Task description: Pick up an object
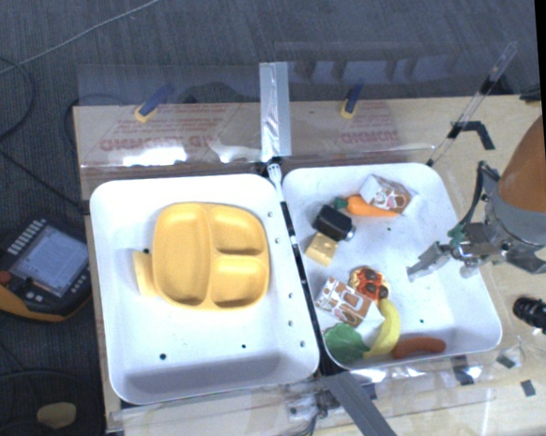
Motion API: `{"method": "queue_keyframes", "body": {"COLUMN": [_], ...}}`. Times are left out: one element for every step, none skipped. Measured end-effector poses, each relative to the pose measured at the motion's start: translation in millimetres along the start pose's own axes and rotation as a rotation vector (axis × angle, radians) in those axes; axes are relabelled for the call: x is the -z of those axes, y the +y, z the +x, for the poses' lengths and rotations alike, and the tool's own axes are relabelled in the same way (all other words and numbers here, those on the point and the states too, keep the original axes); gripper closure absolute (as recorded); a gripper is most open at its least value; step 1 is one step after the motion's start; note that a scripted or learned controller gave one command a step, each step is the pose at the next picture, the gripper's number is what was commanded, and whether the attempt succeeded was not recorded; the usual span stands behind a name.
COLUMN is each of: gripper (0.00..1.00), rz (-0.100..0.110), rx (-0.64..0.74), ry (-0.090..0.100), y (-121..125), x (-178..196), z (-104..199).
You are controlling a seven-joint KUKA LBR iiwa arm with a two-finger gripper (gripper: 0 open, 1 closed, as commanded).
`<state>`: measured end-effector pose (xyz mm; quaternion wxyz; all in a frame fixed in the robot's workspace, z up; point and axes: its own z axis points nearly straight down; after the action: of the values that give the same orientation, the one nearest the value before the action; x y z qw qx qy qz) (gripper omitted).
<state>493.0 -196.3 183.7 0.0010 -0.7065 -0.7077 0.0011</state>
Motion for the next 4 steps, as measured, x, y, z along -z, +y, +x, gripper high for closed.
{"method": "queue_keyframes", "body": {"gripper": [0.00,0.00,0.00,1.00], "rz": [-0.003,-0.013,0.019,0.023], "rx": [0.014,-0.090,-0.061,-0.058], "ry": [0.000,-0.004,0.001,-0.006], "y": [40.9,94.8,172.0,171.4], "x": [-85.2,-93.9,-96.6,-87.5], "z": [53.7,84.2,81.6,81.2]}}
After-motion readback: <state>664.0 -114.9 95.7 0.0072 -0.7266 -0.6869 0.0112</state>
